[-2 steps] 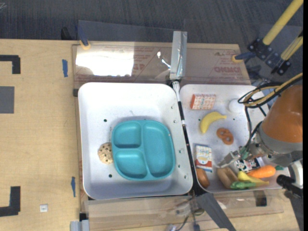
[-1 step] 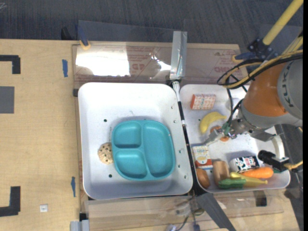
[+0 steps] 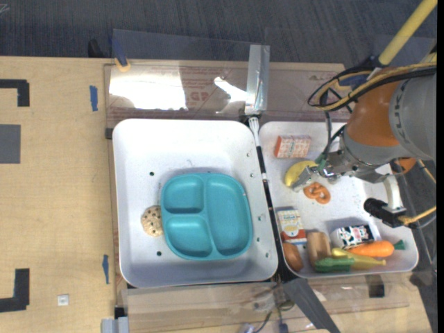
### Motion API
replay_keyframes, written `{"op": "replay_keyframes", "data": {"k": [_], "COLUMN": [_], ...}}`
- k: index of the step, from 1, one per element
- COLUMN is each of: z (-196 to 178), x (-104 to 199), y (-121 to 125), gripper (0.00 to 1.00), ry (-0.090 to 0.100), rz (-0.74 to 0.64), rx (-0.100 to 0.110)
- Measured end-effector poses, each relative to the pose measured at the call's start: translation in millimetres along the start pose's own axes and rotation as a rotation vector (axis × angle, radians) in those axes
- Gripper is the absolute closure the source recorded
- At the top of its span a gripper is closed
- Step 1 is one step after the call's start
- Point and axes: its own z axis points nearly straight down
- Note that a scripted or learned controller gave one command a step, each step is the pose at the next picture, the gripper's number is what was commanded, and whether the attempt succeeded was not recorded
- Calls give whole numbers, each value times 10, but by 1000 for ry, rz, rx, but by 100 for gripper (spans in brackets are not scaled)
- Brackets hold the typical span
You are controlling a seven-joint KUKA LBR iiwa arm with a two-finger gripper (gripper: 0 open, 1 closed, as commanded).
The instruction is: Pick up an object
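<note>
Claw (image 3: 310,177) meets banana (image 3: 295,171); pretzel (image 3: 318,192) just beside (touching?).

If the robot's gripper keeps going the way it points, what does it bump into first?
Probably the yellow banana. The gripper points toward the left, right beside it and seemingly touching it. The pretzel lies just below. Depth is hard to judge from above.

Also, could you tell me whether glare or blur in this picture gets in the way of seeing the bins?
In the camera view, strong white glare sits on the clear panel behind the left bin, off both bins; the teal tray and cookie read clearly under even light; the small items in the right bin are soft and low in detail, and the gripper by the banana is too blurred to read.
</note>
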Motion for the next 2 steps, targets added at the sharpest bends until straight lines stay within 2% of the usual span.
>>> {"op": "replay_keyframes", "data": {"k": [1,2], "z": [-91,-83], "x": [-2,-1], "y": [25,20], "gripper": [100,0], "ry": [-1,-1], "rz": [-2,-2], "rx": [-4,-2]}}
